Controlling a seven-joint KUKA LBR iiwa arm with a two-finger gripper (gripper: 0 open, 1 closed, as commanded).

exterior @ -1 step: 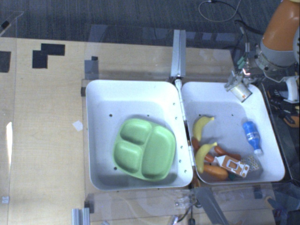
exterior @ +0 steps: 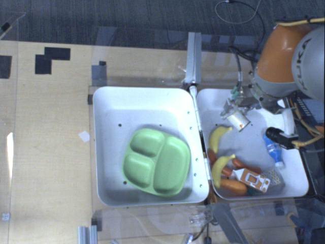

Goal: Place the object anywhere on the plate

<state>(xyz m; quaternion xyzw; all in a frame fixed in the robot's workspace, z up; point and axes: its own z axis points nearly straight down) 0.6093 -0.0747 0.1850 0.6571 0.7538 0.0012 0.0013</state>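
Green 3-compartment plate (exterior: pixel 157 161) sits centre-frame in the left bin (exterior: pixel 101 136). Right bin (exterior: pixel 303 184) holds 2 bananas (exterior: pixel 218 136) near its left wall, a carton (exterior: pixel 252 179) and a blue bottle (exterior: pixel 274 153). Gripper (exterior: pixel 237 117) hovers over that bin's upper part, just above the top banana; can't tell its state.

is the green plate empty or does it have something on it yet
Empty. The green plate in the left bin shows three bare compartments; the bananas lie in the right bin.
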